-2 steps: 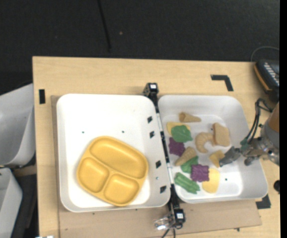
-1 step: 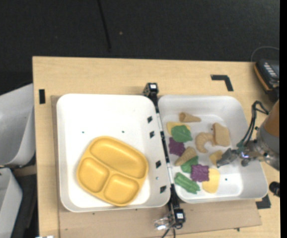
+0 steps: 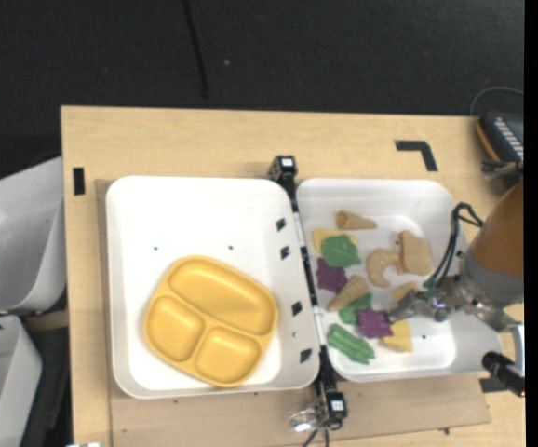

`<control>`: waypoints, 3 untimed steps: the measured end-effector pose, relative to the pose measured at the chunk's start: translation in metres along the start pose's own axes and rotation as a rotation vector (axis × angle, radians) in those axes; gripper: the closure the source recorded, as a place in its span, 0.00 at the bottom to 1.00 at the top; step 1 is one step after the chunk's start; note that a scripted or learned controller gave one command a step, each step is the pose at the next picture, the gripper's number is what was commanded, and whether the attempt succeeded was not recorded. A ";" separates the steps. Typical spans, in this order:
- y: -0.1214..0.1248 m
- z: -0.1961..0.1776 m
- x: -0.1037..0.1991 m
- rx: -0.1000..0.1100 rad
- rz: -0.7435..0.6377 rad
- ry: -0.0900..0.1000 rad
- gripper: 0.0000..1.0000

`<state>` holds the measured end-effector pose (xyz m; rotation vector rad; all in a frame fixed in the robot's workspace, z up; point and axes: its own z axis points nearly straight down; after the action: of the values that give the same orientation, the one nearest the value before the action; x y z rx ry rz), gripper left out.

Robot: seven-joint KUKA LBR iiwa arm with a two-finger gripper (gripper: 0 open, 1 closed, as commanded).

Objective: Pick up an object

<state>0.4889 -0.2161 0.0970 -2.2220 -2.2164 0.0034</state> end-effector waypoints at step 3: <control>0.002 -0.040 -0.013 -0.006 -0.005 -0.002 0.00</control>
<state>0.4907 -0.2291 0.1366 -2.2200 -2.2263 -0.0009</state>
